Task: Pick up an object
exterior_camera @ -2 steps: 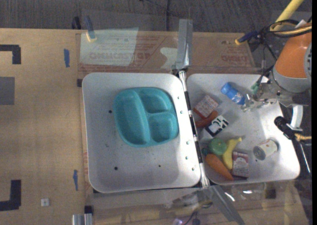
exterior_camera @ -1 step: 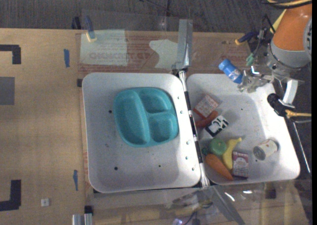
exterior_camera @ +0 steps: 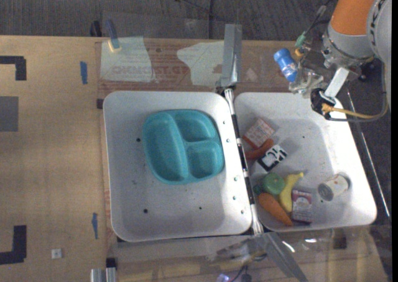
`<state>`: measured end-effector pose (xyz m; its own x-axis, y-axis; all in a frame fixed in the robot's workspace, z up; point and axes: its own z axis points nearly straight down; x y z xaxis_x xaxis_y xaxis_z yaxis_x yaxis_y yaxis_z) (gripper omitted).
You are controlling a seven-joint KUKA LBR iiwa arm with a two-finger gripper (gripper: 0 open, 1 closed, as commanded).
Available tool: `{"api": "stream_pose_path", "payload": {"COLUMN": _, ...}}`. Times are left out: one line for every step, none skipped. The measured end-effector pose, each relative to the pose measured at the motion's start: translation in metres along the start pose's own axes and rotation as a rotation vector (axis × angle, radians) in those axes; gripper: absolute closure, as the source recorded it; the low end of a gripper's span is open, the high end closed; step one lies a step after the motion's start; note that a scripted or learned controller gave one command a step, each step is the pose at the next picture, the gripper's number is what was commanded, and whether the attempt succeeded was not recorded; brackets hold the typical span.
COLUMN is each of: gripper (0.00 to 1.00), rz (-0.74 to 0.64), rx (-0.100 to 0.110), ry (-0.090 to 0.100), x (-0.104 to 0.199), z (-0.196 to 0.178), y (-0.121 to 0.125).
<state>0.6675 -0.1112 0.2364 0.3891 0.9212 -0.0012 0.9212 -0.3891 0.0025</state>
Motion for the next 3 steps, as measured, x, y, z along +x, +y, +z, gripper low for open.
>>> {"api": "stream_pose_path", "payload": {"gripper": 0.00, "rz": 0.000, "rx": 0.000, "ry": 0.000, "x": 0.000, "z": 0.000, "y": 0.000}}
{"api": "stream_pose_path", "payload": {"gripper": 0.00, "rz": -0.039, "rx": 0.003, "ry": 0.001, "x": -0.064, "z": 0.137, "y": -0.067}}
{"api": "stream_pose_path", "payload": {"gripper": 0.00, "rz": 0.044, "rx": 0.002, "ry": 0.000, "x": -0.081, "z": -0.053, "y": -0.058}}
